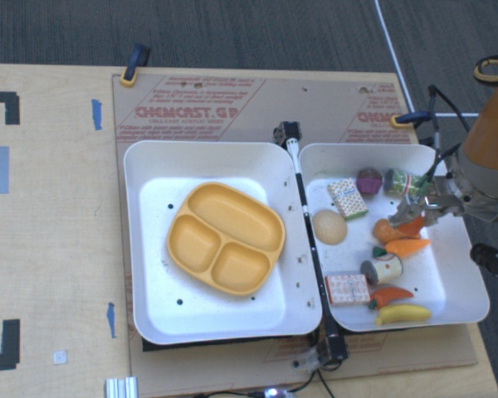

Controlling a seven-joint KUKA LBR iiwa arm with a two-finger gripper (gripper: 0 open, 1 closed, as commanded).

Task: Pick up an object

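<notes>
the gripper (421, 210) hangs low over the right bin (473, 298), near its right wall, and i cannot tell how it is set from here because it is small and mixed up with the toys under it. right below it are an orange ball-shaped toy (384, 230) and a toy carrot (407, 245), and the gripper looks like it is touching or nearly touching them. a little toward the back edge of that bin sit a green can (398, 181), a purple round toy (368, 180) and a small checked box (348, 198). a tan egg-shaped toy (329, 226) lies by the bin's left wall. at the front edge are another checked box (347, 288), a red pepper (390, 295) and a yellow banana (404, 313). the left bin (141, 222) has a yellow tray (225, 238) with three parts. i think the arm is at the grabbing step, going for the orange ball-shaped toy. next it needs to get a firm hold and lift straight up without bumping the toy carrot.
</notes>
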